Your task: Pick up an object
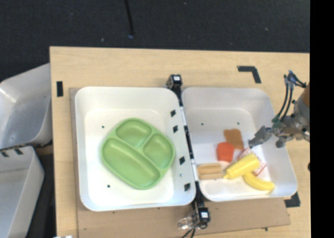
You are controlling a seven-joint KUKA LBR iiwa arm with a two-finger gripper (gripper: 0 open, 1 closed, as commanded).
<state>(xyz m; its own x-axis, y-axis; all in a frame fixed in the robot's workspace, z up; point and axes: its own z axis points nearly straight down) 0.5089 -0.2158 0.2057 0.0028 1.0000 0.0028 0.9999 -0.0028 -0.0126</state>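
Objects for picking lie bunched in the near part of the right bin (209, 101): an orange block (225, 152), a brown piece (234, 137), a tan roll (210, 170), a yellow bottle-like toy (242, 166) and a banana (258, 181); the gripper (271, 135) hangs at that bin's right wall, and whether its fingers are wide or narrow I cannot tell; the crowding is the risk, since a descent could straddle two touching items or nudge the rounded banana aside; the green divided plate (137, 152) sits alone in the left bin (88, 106); no legible writing shows anywhere.
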